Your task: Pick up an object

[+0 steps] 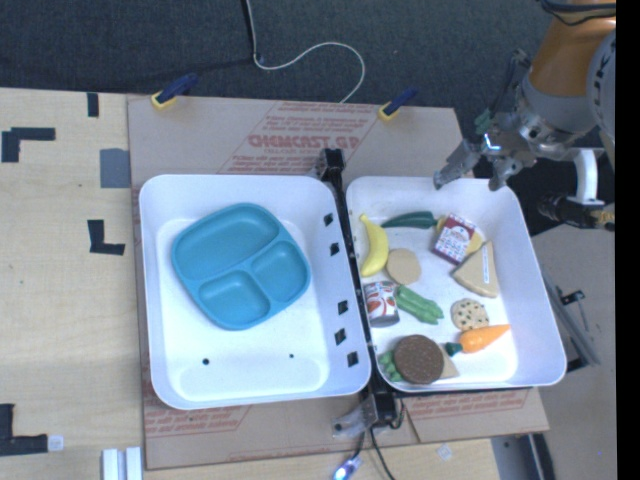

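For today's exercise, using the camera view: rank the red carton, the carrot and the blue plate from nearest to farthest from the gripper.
Measured from the gripper:
1. Red carton, right bin, upper part.
2. Carrot, right bin, lower right.
3. Blue plate, left bin.

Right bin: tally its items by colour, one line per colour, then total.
Right bin, by main colour:
Yellow: 1, banana
Green: 2
Red: 2
Tan or beige: 3
Brown: 1
Orange: 1, carrot
Total: 10

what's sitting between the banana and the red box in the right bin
In the camera view, a dark green pepper lies between the top of the banana and the red box; lower down, a tan round cookie sits beside the banana.
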